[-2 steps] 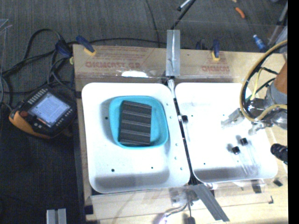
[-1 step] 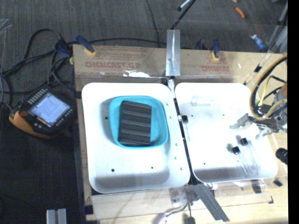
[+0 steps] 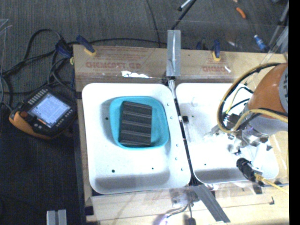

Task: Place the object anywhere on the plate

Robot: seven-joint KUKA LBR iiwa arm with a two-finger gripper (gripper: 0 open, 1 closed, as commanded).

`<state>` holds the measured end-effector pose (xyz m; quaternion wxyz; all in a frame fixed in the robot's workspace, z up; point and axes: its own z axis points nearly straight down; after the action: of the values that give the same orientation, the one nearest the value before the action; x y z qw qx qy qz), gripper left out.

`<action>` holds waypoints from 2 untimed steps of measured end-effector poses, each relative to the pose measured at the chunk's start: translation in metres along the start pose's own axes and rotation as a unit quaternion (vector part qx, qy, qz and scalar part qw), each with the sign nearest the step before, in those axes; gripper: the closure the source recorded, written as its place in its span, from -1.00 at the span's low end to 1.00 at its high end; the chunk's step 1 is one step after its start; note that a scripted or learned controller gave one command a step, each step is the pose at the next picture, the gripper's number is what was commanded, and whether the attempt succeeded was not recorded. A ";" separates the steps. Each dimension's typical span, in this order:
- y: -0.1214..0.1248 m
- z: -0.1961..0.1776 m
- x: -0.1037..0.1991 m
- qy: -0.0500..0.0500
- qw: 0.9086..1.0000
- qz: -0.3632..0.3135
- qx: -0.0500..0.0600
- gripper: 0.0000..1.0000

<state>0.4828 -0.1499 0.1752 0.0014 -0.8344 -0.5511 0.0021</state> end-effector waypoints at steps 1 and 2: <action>0.025 -0.037 -0.057 -0.001 0.999 -0.034 -0.001 -1.00; 0.025 -0.037 -0.057 -0.001 0.999 -0.034 -0.001 -1.00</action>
<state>0.4830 -0.2124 0.2126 0.0002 -0.8153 -0.5790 0.0021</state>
